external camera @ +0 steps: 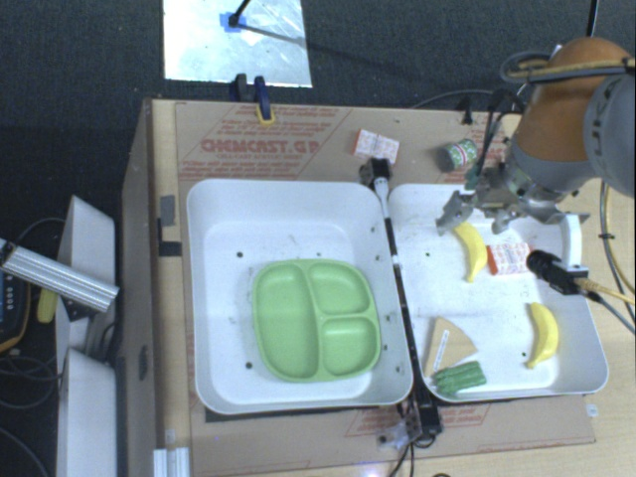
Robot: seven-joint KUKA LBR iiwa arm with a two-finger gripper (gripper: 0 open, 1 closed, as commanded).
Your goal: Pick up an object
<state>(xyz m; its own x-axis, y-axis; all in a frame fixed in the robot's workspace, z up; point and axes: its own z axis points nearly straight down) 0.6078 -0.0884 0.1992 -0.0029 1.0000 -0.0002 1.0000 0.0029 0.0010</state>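
My gripper (pixel 475 218) hangs over the back of the right bin (pixel 581 371), its two fingers spread open with nothing between them. Just in front of it lies a yellow banana (pixel 474 251), whose upper end sits right under the fingertips. A second banana (pixel 543 334) rests near the bin's right wall. A red and white packet (pixel 509 257) lies beside the first banana. At the bin's front are a tan wedge (pixel 448 345) and a green piece (pixel 458 377).
The left bin (pixel 219 227) holds a green divided plate (pixel 316 319). Behind the bins on the cardboard lie a small green can (pixel 460 154) and a paper tag (pixel 377 145). A black plug with a cable (pixel 553 270) hangs over the right bin.
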